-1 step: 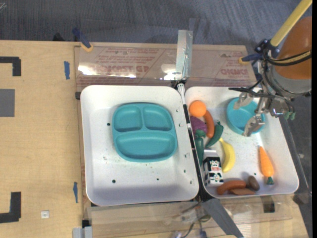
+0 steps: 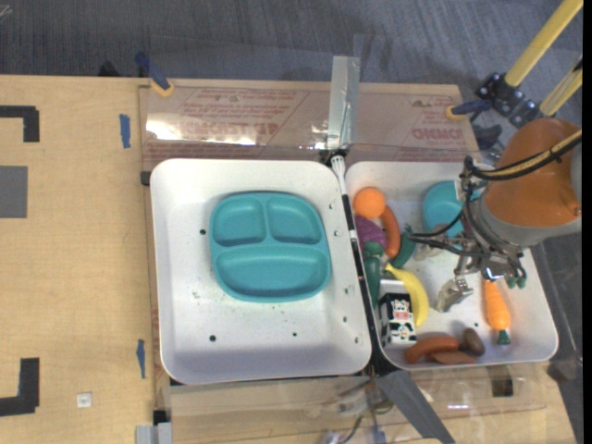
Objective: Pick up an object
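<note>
While arm [image 2: 532, 178] reaches into right bin [image 2: 541, 326], gripper [image 2: 455, 293] hovers between banana [image 2: 413, 291] and carrot [image 2: 497, 308]; fingers apart, nothing clamped. Teal plate [image 2: 270, 245] in left bin [image 2: 176, 276].

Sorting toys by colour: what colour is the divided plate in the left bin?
Teal, seen clearly in the camera view: the three-compartment plastic plate.
</note>
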Tool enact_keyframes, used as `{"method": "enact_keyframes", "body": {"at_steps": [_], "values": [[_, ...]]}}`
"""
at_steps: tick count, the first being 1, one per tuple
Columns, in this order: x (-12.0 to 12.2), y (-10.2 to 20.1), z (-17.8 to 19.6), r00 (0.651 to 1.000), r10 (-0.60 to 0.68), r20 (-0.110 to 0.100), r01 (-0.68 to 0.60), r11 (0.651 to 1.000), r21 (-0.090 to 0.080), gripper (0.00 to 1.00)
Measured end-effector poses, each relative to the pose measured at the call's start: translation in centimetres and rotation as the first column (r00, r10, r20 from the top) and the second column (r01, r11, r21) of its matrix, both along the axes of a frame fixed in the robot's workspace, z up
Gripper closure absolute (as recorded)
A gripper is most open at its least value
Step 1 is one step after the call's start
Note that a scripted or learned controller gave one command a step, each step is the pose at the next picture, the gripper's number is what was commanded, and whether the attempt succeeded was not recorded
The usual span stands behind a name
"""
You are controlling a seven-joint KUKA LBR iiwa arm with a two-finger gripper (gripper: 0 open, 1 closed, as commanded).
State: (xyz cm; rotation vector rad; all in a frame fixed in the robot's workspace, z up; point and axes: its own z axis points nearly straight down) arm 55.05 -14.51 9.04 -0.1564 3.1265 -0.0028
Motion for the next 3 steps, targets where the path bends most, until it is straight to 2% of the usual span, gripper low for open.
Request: {"method": "enact_keyframes", "body": {"at_steps": [1, 2, 3], "values": [[11.8, -0.3, -0.1, 0.995, -0.098, -0.012, 0.098, 0.995, 0.003, 0.0], [5.4, -0.8, -0.2, 0.991, -0.133, -0.005, 0.133, 0.991, 0.021, 0.0], [2.0, -0.4, -0.1, 0.983, -0.184, -0.003, 0.184, 0.983, 0.011, 0.0]]}}
